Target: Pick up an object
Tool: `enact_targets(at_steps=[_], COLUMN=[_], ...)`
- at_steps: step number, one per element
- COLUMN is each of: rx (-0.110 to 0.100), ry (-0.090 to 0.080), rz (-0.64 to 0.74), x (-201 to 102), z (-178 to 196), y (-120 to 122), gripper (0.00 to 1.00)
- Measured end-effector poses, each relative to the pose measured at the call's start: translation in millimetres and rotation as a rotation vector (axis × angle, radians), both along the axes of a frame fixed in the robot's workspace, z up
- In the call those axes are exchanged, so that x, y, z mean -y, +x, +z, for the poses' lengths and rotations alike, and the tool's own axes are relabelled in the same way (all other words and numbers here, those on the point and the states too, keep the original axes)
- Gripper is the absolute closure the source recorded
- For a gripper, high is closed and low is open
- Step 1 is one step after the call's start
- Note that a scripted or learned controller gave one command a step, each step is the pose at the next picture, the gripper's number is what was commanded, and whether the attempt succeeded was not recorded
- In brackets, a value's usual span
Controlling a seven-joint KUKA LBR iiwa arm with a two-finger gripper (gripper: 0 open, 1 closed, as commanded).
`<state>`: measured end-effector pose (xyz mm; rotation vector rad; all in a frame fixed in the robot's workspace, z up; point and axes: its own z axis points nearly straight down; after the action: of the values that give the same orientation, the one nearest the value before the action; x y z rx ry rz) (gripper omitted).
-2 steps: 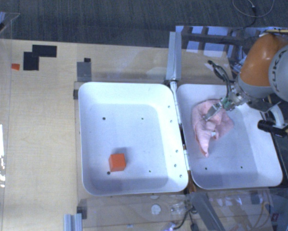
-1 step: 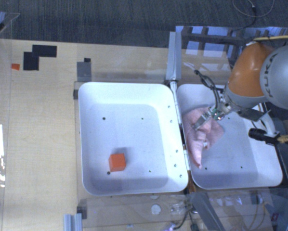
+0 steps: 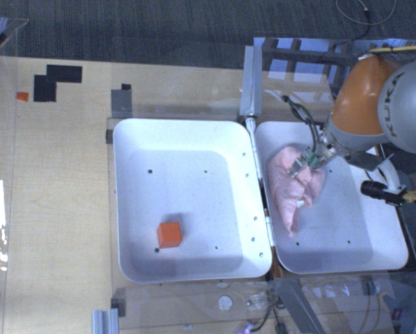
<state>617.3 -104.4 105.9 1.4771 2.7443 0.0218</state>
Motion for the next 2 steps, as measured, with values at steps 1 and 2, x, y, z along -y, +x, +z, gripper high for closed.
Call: enact_targets(at_steps=[1,2], rx=[-0.019,-0.02], ry=[0.005,0.008], rz=[-0.398,-0.477], x=[-5.8,-24.2], z=[52.1,80.4], y=[53.4,3.5], gripper=[1.0,1.0])
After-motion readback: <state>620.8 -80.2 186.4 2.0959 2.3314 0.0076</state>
